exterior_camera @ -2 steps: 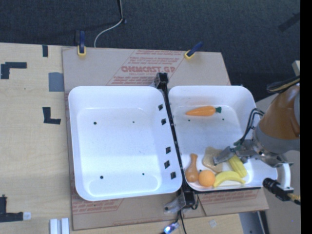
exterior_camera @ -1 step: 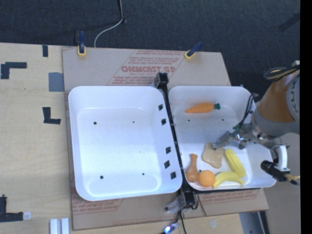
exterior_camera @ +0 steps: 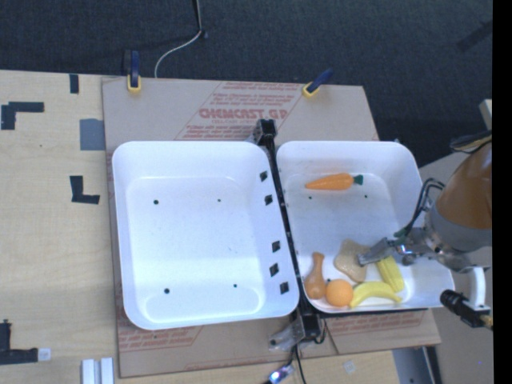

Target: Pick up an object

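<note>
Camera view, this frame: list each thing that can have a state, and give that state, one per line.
gripper: low in the right bin, over the tan piece, nothing visibly held
carrot: lying flat, apart, far side of right bin
tan piece: flat, under the gripper tip
banana: lying at near wall
corn: lying beside banana
orange: resting against banana
drumstick: lying beside orange

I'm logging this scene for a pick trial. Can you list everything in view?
carrot: 1, orange, far part of the right bin
corn cob: 1, yellow, right bin near corner
banana: 1, yellow, right bin near edge
orange ball: 1, orange, beside the banana
tan piece: 1, beige, under the gripper tip
drumstick-like piece: 1, tan, by the divider
bins: 2, white, side by side
clamps: 2, blue and yellow, board's far edge
gripper: 1, grey, low over the right bin
</note>
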Robot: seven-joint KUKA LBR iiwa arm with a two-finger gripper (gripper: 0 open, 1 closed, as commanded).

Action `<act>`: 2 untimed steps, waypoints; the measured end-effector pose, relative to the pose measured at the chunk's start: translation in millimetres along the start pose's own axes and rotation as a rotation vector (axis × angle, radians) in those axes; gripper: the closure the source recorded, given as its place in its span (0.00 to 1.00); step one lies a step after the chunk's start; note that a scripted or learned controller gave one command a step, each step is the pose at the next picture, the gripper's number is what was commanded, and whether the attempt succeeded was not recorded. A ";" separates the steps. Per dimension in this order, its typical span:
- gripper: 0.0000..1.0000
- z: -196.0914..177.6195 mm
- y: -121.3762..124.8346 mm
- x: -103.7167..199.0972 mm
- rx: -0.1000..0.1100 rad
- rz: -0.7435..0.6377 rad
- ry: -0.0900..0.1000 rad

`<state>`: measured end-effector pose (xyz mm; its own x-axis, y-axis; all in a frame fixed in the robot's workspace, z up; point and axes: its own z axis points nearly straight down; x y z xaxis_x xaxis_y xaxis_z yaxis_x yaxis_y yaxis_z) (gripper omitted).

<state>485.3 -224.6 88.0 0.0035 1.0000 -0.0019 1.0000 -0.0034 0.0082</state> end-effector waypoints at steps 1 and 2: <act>0.00 0.7 2.2 0.3 0.004 -0.003 0.001; 0.00 0.0 0.6 7.9 0.000 -0.001 -0.005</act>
<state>485.9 -216.7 88.0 0.0023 1.0000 -0.0067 1.0000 -0.0022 0.0087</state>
